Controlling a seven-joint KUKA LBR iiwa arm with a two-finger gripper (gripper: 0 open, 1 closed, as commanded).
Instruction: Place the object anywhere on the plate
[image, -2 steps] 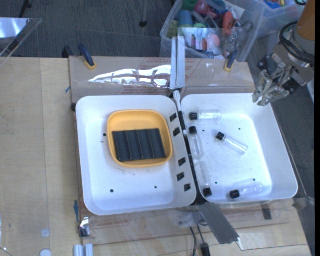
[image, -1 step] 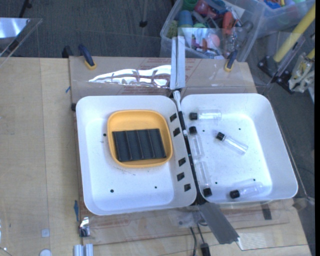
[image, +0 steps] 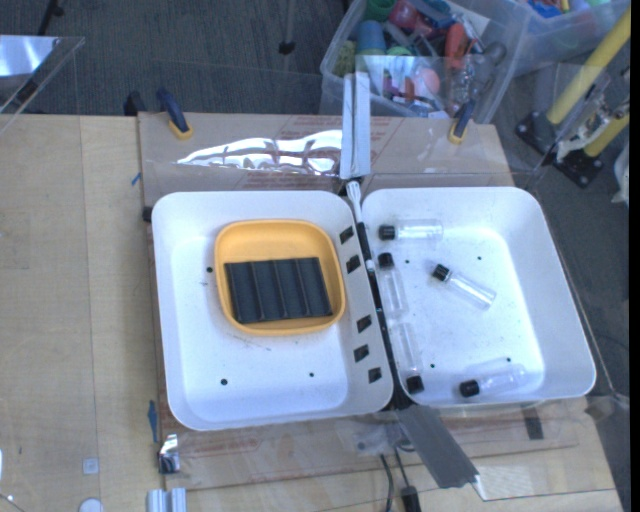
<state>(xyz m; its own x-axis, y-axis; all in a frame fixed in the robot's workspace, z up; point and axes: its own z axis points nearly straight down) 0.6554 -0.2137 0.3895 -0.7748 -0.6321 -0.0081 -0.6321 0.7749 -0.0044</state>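
Note:
A yellow plate (image: 228, 245) sits in the left bin (image: 190, 350), and a black ridged block (image: 277, 289) lies flat on it. The right bin (image: 530, 300) holds several clear vials with black caps: one near the back (image: 412, 231), one in the middle (image: 461, 285), one along the left wall (image: 392, 290) and one at the front (image: 490, 383).
A clear plastic box (image: 420, 55) full of coloured items stands behind the bins. Blue clamps (image: 172, 112) hold the board at the back. Black clips (image: 362, 325) line the divider between the bins. Wooden bench surface (image: 60, 300) lies to the left.

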